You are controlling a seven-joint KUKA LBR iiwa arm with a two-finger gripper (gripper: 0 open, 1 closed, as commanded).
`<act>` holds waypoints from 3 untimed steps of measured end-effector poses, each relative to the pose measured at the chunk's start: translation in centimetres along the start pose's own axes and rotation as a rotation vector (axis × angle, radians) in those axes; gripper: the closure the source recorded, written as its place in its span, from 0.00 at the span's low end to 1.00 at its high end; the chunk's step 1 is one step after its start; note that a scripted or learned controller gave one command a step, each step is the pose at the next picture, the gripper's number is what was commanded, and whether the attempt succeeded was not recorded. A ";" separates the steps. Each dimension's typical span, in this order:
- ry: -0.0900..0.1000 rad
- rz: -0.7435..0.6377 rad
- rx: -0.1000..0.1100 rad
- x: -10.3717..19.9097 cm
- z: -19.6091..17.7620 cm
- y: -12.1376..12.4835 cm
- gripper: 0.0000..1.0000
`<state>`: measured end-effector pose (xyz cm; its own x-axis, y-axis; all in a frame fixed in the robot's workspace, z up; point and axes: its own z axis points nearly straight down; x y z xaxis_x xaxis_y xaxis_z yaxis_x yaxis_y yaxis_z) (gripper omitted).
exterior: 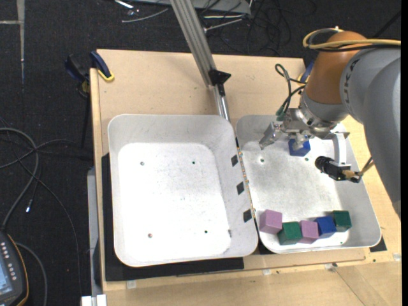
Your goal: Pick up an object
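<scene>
The gripper (294, 139) hangs over the right bin's (287, 183) far end with a blue block (298, 148) just beneath; finger state unclear, so the pick looks unfinished, five blocks (305, 227) lining that bin's near rim.

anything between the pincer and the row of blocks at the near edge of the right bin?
Nothing visible. The pincer hangs over the far part of the right bin, beside a blue block. The bin floor from there to the row, pink block to green block, is bare.
</scene>
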<state>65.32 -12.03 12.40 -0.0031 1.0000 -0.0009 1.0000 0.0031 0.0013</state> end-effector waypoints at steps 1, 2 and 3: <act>-0.004 0.009 -0.005 -5.0 -8.1 -5.3 0.00; -0.001 0.001 0.001 -7.3 0.2 0.5 0.00; -0.003 -0.002 -0.002 -7.2 -1.3 0.6 1.00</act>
